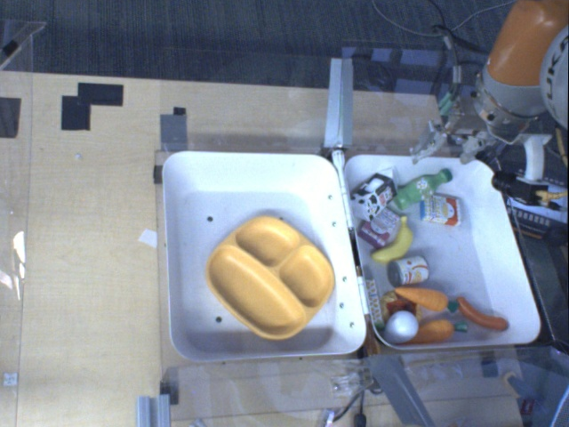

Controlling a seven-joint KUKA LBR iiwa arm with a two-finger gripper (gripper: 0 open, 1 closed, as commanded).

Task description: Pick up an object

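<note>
The grey arm with the orange band (526, 38) is reaching in from the right, and its two-finger end effector (447, 140) is hanging above the far rim of the right shallow white bin (511, 265), over its upper left part. The thin fingers are standing spread apart, with nothing lying between them. No object is being held; the objects to pick are all lying in the right bin. A green plastic bottle (420, 188) is lying tilted near the far edge, just below the end effector, with a black-and-white spotted cow-like toy (372, 194) to its left and a small white carton with red print (439, 209) just beside it. A yellow banana (395, 245) is lying nearer the middle, above a small printed can (408, 269). Orange carrots (422, 299), a white ball (402, 326) and a red sausage-shaped toy (483, 315) are lying along the near edge. The left shallow white bin (191, 203) is holding a yellow three-compartment plastic tray (269, 276), sitting at a slant on the light wooden counter (80, 265).
</note>
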